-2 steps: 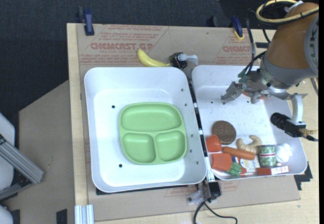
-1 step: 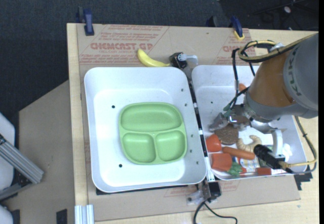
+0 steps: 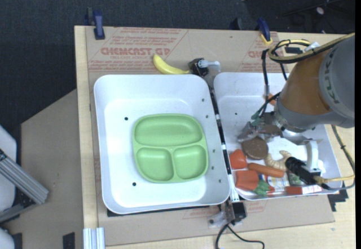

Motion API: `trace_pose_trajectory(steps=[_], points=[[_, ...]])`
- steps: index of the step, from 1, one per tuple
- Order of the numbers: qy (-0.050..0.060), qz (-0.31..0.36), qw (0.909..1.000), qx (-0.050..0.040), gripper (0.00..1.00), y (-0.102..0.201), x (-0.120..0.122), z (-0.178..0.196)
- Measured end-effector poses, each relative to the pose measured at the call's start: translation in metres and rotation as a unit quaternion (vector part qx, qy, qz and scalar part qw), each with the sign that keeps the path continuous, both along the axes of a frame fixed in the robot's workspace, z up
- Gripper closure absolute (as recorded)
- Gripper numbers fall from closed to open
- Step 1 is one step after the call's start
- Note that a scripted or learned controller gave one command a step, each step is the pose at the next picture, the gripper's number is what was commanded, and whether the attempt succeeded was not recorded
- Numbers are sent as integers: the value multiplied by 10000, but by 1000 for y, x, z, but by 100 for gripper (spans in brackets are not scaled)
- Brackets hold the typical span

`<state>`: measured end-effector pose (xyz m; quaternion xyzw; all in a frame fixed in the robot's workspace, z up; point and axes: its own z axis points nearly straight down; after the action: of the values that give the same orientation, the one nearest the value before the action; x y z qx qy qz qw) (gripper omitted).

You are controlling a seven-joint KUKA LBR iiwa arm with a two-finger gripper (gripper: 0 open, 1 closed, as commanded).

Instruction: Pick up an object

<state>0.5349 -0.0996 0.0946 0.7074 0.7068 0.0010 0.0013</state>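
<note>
My gripper (image 3: 255, 129) is low in the right bin (image 3: 240, 93), near its middle, with the grey arm and its orange band coming in from the right. Just below the gripper lies a brown round disc (image 3: 255, 148), very close to it; I cannot see contact. In front of the disc lie a red piece (image 3: 237, 159), an orange block (image 3: 247, 179), a carrot (image 3: 266, 169), a small green piece (image 3: 262, 188) and a beige piece (image 3: 276, 158). Nothing shows as held.
The left bin (image 3: 113, 101) holds a green divided plate (image 3: 169, 147). A yellow banana (image 3: 169, 67) lies on the bench behind the bins, next to a small black fitting (image 3: 198, 66). A red and white marker (image 3: 299, 189) lies at the right bin's front edge.
</note>
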Motion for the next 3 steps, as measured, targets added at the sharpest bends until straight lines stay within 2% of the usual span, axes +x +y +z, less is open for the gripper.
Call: trace_pose_trajectory(steps=[1, 2, 3], points=[[-22, 27, 10000, -1, 100, 87, 57, 94], [-11, -8, 10000, -11, 100, 21, 86, 106], [9, 5, 10000, -5, 0, 24, 85, 106]])
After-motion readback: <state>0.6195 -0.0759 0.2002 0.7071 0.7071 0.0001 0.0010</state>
